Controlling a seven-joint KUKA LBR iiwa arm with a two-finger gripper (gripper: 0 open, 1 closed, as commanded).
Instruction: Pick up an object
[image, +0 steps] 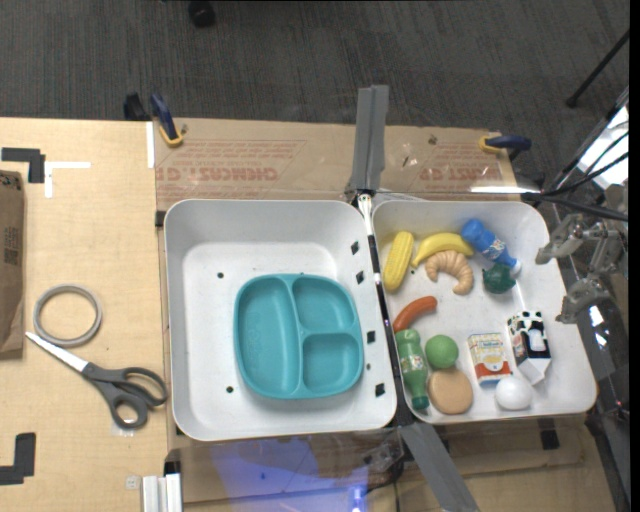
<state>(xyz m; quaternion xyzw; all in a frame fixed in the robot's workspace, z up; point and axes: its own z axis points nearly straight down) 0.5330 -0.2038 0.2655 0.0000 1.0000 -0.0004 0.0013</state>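
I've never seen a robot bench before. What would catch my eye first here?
Probably the teal divided plate, alone in the left bin. Next, the right bin, crowded with toy food: a banana, corn, a croissant. Scissors and a tape roll lie on the bench at far left.

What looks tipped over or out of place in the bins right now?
The green bottle lies on its side along the right bin's left wall, and the black-and-white carton sits tilted by its right edge. The teal plate lies flat.
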